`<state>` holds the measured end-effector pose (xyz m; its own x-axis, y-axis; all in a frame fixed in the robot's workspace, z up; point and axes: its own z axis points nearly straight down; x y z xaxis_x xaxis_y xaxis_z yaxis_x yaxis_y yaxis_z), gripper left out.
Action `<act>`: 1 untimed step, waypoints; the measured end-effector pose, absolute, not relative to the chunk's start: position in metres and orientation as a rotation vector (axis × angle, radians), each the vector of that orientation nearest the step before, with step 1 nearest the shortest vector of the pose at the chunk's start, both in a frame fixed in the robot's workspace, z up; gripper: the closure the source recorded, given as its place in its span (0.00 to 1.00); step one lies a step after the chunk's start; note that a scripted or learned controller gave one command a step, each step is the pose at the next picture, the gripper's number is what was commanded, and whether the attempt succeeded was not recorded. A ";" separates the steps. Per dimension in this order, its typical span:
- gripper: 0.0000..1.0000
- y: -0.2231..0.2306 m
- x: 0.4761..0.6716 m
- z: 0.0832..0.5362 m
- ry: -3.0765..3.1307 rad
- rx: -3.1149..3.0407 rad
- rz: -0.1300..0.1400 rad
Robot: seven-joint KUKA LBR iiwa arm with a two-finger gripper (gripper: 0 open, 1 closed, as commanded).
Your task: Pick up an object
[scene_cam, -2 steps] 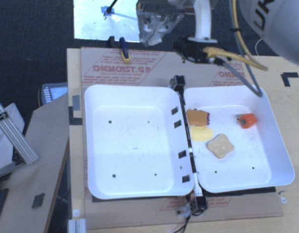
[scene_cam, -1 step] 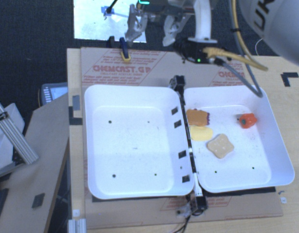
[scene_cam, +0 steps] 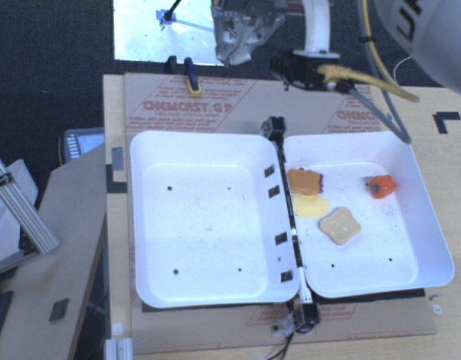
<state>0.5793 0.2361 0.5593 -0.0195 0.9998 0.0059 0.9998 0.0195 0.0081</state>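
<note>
Nearest to us is the front edge of the bench (scene_cam: 215, 336), a brown board with red print poking out from under the bins, plus a small bundle of wires at about the middle of that edge. On it sit the two white bins, side by side and touching along a row of dark clips. In the left bin (scene_cam: 140, 223) we can just make out a few small dark dots on its floor.

The right bin (scene_cam: 429, 253) has the stuff we care about. Closest to us there is a tan toast-shaped piece (scene_cam: 339, 225), lying flat. Just behind it and to the left, right up against it as far as we can see, is a pale yellow flat blob (scene_cam: 310, 206). Behind that, close to the divider wall, is an orange-brown block (scene_cam: 304, 181) with a bit of purple at its right edge. Well apart from those three, over toward the right wall, sits a small orange-red piece (scene_cam: 381, 186).

Further back, past the bins, there's a blue-and-yellow clamp (scene_cam: 193, 79) on the board's far edge. Above that, the gripper (scene_cam: 241, 32) hangs high over the far side of the bench, nowhere near the objects. There's nothing in it that we can see, and honestly we can't tell how far apart it's set from this angle. A yellow cable (scene_cam: 365, 81) runs off to the right by the arm.
</note>
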 end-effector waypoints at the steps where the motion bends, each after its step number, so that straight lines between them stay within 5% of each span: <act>1: 0.00 0.236 0.579 0.559 2.243 2.198 0.014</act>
<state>0.5793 0.2361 0.5588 -0.0205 0.9998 0.0055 0.9998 0.0204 0.0071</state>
